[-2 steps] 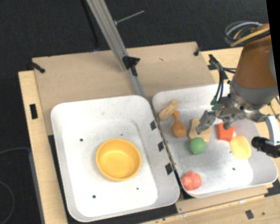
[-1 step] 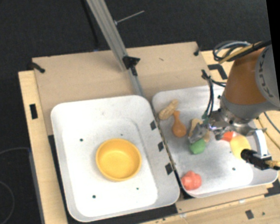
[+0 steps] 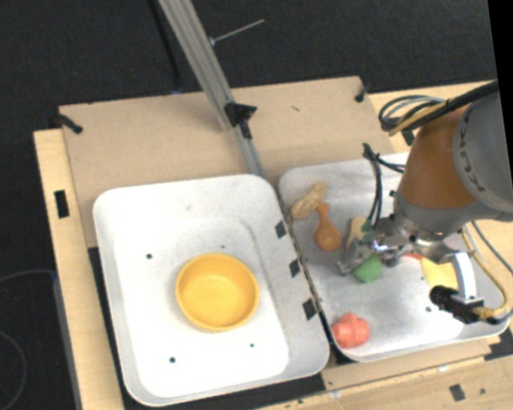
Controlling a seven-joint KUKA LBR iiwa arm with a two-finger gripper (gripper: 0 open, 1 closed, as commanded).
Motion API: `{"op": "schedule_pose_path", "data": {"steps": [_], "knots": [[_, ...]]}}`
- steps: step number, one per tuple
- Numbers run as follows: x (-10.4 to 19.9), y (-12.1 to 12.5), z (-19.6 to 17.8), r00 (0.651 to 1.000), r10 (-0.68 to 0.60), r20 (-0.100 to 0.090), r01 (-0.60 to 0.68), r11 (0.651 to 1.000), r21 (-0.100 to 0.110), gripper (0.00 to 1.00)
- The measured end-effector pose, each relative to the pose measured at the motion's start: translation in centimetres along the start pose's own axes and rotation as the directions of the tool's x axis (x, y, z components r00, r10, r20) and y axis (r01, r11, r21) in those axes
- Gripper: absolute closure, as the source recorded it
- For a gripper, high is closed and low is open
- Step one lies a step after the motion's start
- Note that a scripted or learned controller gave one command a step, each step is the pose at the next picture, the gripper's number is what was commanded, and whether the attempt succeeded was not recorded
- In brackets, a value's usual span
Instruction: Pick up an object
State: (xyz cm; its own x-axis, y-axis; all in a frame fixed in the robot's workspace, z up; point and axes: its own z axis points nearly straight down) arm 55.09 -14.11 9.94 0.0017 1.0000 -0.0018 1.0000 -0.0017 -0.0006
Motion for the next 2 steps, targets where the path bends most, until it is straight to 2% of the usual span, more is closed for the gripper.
{"op": "schedule_pose_path", "data": {"steps": [1,2], "knots": [[-0.1,0.2,-1.3,1.000,0.005,-0.001,-0.005,1.000,-0.006,1.00],[-0.1,1.4,-6.5,1.000,-0.005,0.000,0.005,1.000,-0.007,1.00]]}}
